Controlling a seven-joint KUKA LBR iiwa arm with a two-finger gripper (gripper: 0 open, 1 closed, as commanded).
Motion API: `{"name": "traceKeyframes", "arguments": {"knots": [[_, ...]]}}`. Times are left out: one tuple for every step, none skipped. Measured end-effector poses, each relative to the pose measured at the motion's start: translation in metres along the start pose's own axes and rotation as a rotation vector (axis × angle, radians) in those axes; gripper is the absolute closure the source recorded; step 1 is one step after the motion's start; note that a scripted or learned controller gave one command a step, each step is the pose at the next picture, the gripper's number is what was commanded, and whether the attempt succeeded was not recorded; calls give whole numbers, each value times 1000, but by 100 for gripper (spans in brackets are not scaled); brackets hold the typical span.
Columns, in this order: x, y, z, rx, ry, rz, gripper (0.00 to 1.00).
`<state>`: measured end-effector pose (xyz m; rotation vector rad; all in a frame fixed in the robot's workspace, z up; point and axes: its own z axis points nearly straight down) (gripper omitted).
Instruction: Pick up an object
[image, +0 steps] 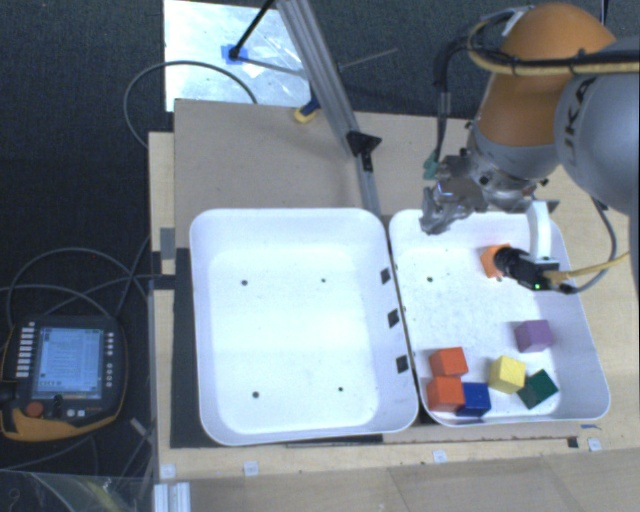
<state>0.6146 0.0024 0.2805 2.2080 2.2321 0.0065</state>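
My gripper (438, 216) hangs over the far left corner of the right bin (590, 350), below the arm's orange band, and nothing shows in it. Right of it an orange block (489, 260) lies on the bin floor, partly hidden by a black part of the wrist. A purple block (533, 335) sits nearer the front right. Along the front edge lie two orange blocks (448, 362) (445, 391), a blue block (476, 398), a yellow block (507, 374) and a green block (540, 388).
The left bin (210, 300) stands beside the right one, joined by black clips at the shared wall. A metal pole (330, 90) slants in from the back. A teach pendant (62, 375) lies on the floor at far left.
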Motion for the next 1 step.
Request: {"name": "traceKeyframes", "arguments": {"knots": [[49,25,22,1,0,0,100]]}}
